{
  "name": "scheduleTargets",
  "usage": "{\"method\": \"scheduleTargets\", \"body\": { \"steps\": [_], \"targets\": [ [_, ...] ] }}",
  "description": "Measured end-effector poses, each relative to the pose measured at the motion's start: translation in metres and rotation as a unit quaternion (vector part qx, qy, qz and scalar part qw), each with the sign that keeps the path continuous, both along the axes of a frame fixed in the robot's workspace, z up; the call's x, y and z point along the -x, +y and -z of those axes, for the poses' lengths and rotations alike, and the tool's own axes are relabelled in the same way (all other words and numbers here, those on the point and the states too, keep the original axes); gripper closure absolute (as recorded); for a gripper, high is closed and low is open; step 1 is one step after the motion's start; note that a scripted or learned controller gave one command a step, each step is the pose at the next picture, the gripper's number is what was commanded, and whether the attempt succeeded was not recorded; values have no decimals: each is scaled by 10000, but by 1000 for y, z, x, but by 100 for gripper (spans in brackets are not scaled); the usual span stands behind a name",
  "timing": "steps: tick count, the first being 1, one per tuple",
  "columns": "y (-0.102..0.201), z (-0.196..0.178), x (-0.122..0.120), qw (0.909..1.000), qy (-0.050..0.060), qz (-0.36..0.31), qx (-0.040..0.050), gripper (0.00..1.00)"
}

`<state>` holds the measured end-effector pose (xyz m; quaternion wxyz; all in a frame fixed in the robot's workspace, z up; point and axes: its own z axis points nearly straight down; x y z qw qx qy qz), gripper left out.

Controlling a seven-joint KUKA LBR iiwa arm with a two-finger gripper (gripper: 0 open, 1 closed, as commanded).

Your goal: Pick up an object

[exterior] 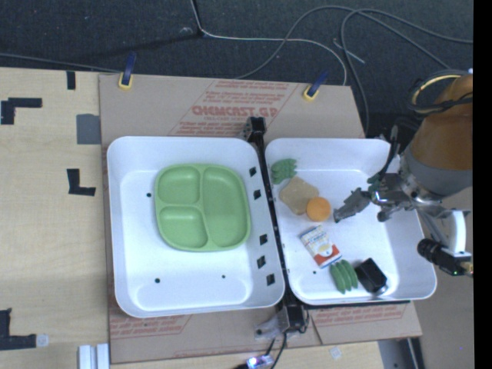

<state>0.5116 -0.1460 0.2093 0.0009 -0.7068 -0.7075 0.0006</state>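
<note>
- The worktop (46, 206) is pale wood, with a sheet of brown cardboard (231, 102) lying under two shallow white bins set side by side.
- The left bin (131, 283) holds one thing, a light green divided plate (204, 206) with three compartments, lying flat near the bin's middle.
- The right bin (407, 283) holds the smaller things, gathered along its left side and near edge.
- The arm (442, 141), grey with an orange band, reaches in from the right over the right bin's right rim.
- The hand (361, 204) hangs above the bin's middle, fingers spread apart with nothing between them, just right of the orange ball.
- A tan sponge-like block (296, 193) lies near the divider, touching a small orange ball (318, 208).
- A green leafy toy (283, 169) sits just beyond the block.
- A white and red packet (320, 245) lies below the ball.
- A green pod-shaped toy (343, 275) and a small black object (373, 275) lie beside each other near the front rim.
</note>
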Motion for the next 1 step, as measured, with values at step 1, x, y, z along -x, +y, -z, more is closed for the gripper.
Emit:
{"method": "scheduleTargets", "body": {
  "steps": [1],
  "targets": [
    [8, 49, -5, 10000, 19, 0, -3, 0]
  ]
}}
